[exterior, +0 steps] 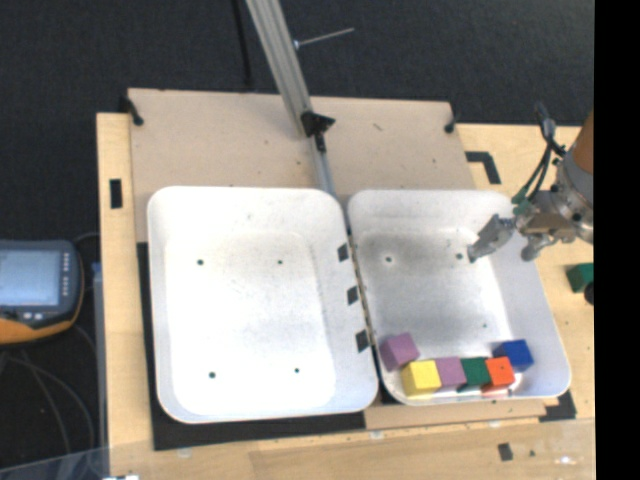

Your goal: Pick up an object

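**Approach Phase: Gripper Above the Right Bin, Nothing Held**

Hovering over the upper right part of the right bin (440, 208), the gripper (510, 236) stood well apart from every candidate object. One grey finger pointed left toward the bin's middle and another showed below the wrist body; the jaws appeared spread, with nothing between them.

The objects were small blocks clustered along the near edge of the right bin. A purple block (399, 349) sat slightly apart at the left. A yellow block (421, 376), a second purple block (451, 371), a green block (474, 372) and an orange block (499, 372) formed a row, touching or nearly touching. A blue block (514, 353) sat just behind the orange one. The left bin (170, 298) lay alongside.

Judged status: no grasp had begun. The arm had yet to travel toward the near edge and descend.

Probable faults from this state:

1. Crowding. The row left little room between neighbours, so a finger could land on top of an adjacent block and halt the descent or push the target aside.
2. Wall interference. The row sat against the bin's sloped near wall, which could block a finger or tilt a block on contact.
3. Double pickup or slip. Closing across two touching blocks could squeeze one out.

The lone purple block at the left appeared the least obstructed target.
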Controlling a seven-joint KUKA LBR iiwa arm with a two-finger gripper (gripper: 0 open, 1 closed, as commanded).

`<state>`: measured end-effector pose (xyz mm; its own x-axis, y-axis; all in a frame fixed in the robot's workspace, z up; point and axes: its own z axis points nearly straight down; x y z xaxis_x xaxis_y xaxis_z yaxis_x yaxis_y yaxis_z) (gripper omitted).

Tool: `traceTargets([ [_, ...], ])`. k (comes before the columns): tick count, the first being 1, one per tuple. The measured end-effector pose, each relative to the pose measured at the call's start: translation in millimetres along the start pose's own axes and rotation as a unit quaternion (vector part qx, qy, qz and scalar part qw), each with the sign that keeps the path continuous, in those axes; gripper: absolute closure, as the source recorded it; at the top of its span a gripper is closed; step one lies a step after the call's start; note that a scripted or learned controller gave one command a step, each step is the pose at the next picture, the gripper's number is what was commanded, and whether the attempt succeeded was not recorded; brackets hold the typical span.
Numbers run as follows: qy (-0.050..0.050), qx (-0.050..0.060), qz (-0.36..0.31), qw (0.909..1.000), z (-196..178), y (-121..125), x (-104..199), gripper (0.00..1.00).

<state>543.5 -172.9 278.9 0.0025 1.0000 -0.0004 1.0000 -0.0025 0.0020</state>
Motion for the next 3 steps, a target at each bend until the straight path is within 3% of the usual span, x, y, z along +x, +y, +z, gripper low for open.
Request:
traceTargets([
  [1,-0.002,-0.005,-0.004,1.0,-145.8,48.6,-2.7,0.0],
  [2,-0.001,0.003,0.0,1.0,-93.7,59.5,-38.0,0.0],
  [3,-0.001,0.001,-0.002,1.0,-97.2,60.0,-36.1,0.0],
])
